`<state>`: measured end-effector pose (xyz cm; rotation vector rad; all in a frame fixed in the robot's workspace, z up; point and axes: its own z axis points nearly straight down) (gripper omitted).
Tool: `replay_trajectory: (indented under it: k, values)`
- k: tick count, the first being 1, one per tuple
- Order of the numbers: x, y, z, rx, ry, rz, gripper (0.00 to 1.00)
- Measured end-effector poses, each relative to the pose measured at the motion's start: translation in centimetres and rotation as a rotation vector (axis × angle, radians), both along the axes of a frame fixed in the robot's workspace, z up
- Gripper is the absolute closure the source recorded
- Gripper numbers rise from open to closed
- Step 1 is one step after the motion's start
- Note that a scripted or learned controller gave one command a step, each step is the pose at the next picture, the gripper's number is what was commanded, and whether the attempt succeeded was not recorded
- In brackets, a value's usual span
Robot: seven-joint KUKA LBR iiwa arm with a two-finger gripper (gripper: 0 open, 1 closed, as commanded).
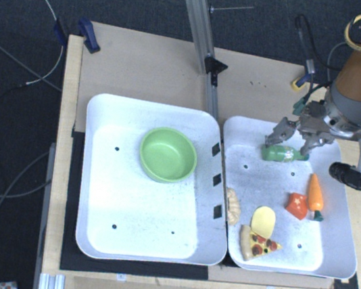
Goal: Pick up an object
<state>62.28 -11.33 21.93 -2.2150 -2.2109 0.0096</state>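
Observation:
My gripper (294,143) hangs over the far part of the right bin (332,263), fingers spread open. A green bottle-like object (279,153) lies on its side just below and between the fingers (280,132), not lifted. Nearer the front of the same bin lie an orange carrot (316,192), a red pepper piece (297,205), a yellow oval piece (263,221), a pizza slice (256,244) and a beige pastry (232,207) against the left wall.
The left bin (94,229) holds a green bowl (168,154). A metal pole (202,24) slants up from between the bins. A black part (353,176) of the arm sticks out to the right of the gripper.

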Motion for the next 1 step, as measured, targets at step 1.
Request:
replay_trajectory:
  k: [1]
  values:
    - [-0.1,-0.98,-5.16,0.0,0.002,0.0,0.0]
